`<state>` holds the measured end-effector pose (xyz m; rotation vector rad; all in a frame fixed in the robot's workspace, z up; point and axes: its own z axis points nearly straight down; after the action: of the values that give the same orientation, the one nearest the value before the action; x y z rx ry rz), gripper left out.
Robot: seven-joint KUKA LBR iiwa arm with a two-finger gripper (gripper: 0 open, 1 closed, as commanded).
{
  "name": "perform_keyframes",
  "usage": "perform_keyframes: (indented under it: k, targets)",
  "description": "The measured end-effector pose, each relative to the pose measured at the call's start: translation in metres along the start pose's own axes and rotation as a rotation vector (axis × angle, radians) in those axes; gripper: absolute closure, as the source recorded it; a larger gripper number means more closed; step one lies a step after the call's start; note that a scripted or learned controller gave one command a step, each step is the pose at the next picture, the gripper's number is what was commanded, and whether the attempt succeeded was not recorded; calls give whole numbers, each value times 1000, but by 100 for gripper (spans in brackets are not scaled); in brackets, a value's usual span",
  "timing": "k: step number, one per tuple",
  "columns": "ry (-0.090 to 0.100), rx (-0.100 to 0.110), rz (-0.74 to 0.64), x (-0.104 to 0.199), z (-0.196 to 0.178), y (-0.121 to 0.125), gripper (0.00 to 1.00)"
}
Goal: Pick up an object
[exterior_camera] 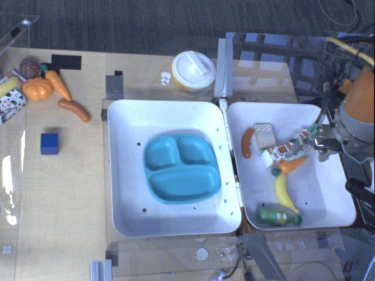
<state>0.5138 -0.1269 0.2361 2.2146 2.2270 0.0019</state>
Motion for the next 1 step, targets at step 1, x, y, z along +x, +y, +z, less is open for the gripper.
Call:
perform_keyframes:
  k: [1]
  targets:
    - [0,1,58,14,134,-7,0]
